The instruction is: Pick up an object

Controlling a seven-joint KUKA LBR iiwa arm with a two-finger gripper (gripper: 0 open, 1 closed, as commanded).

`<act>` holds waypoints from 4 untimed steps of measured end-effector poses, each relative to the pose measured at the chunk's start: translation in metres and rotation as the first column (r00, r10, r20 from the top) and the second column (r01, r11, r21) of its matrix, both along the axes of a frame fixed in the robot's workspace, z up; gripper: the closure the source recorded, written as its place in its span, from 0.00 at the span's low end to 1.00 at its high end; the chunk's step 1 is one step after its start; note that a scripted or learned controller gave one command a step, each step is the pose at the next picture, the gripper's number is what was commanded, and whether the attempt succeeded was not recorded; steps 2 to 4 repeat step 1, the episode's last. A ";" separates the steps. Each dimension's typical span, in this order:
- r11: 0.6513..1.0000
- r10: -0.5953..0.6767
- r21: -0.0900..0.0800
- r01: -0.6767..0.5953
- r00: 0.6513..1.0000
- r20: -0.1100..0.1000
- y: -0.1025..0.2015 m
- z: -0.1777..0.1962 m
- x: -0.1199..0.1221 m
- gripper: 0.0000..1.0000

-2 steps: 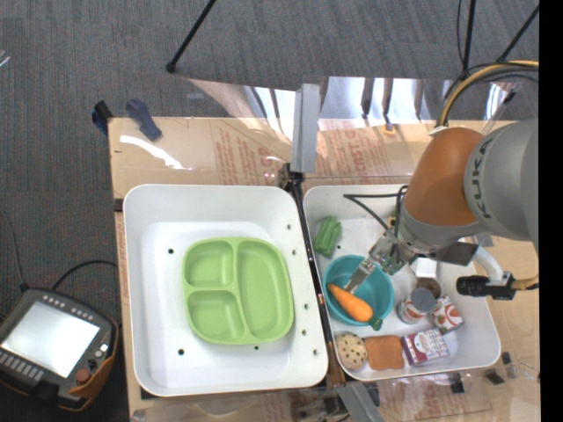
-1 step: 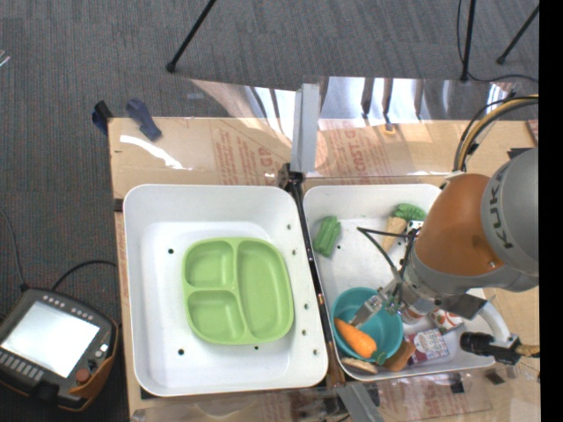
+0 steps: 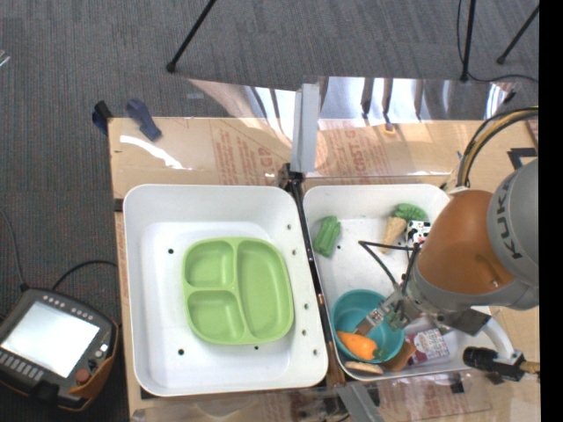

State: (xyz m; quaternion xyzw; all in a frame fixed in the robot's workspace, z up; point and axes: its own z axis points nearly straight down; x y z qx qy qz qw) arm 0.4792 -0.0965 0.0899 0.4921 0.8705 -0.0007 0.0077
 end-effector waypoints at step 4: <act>1.000 -0.015 0.001 0.015 1.000 0.000 0.000 0.000 0.000 0.00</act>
